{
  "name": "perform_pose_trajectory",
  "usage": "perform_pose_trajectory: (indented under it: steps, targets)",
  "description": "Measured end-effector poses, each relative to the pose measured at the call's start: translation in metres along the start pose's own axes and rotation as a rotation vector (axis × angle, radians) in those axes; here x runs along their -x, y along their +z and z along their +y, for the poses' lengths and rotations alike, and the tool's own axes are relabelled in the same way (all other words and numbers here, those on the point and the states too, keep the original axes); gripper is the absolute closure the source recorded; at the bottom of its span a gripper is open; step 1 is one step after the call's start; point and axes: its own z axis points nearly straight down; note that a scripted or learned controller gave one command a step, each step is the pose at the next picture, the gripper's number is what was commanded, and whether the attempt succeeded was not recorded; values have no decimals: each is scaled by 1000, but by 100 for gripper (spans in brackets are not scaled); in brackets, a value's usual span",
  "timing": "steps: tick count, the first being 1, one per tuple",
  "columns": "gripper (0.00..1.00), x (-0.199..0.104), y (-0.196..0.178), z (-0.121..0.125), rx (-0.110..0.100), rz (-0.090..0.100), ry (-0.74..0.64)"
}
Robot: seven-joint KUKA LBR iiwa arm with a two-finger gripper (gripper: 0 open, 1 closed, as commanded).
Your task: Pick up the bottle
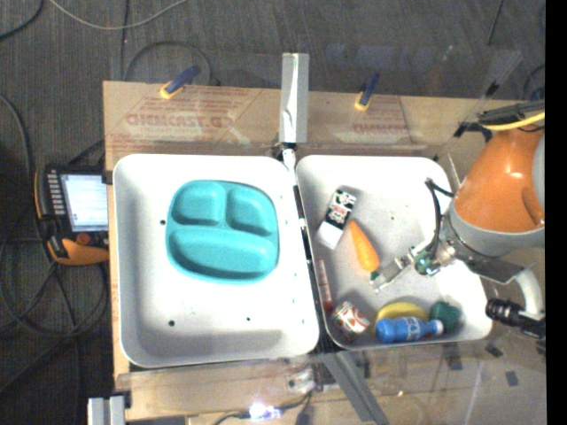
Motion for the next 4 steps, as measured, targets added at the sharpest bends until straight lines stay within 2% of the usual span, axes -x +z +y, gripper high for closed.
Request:
perform_pose_trajectory:
  steps: [1,2,3,4]
  targets:
    - [0,-10,56,3,-2,1,136]
    - [0,38,77,-12,10,0,193]
    - [0,-45,-15,18,-1,0,267]
    - [0,-14,50,4,-5,-1,453]
